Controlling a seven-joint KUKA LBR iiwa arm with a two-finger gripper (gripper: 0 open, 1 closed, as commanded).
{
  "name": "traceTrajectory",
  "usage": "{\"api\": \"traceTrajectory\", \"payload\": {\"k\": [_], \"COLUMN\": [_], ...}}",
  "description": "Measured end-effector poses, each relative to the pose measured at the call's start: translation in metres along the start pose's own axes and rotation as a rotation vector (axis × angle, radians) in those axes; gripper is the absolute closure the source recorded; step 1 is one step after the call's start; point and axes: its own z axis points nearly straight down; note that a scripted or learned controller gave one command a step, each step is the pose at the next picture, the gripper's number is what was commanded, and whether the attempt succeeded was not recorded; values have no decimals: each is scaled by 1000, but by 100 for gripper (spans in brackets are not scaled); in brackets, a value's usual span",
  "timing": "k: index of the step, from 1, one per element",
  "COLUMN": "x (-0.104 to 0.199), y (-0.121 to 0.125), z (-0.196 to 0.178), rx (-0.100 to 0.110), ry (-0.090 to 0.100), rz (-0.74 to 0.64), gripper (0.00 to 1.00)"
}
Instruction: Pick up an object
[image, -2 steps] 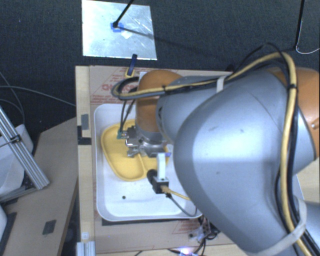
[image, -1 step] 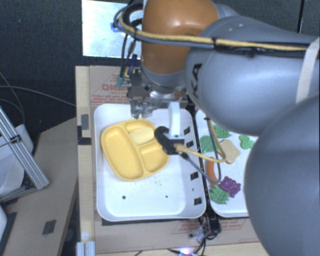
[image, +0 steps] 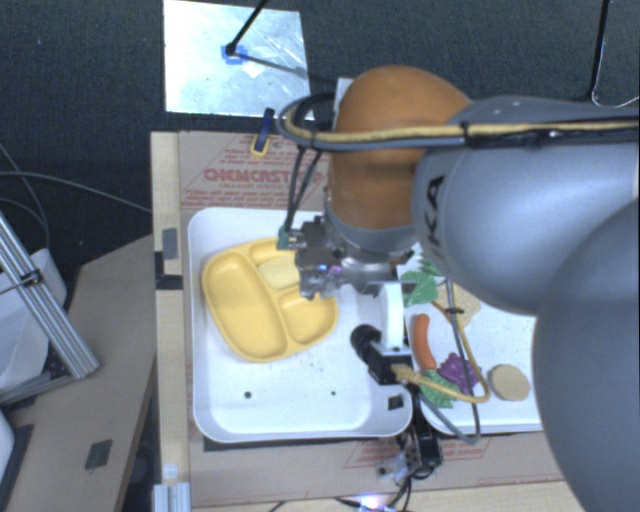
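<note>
Tray: your yellow divided tray (image: 262, 300) lies in left bin (image: 225, 400), upper half — front half has open floor.
Gripper (image: 318, 272): over tray's right edge; grip state can't tell.
Right bin (image: 500, 425): toy sausage (image: 423, 340), grapes (image: 458, 372) — crowded.

Red block lettering on the brown cardboard sheet (image: 240, 172) under the bins reads "CHEMCAST", partly covered at its right end; a second printed line beneath it is too small to read.
</note>
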Motion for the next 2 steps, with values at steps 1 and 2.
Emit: {"api": "traceTrajectory", "payload": {"k": [1,2], "x": [10,49], "y": [12,-34], "z": [-169,-160], "rx": [-27,-6], "ry": [10,4], "rz": [-8,-11], "gripper": [100,100]}}
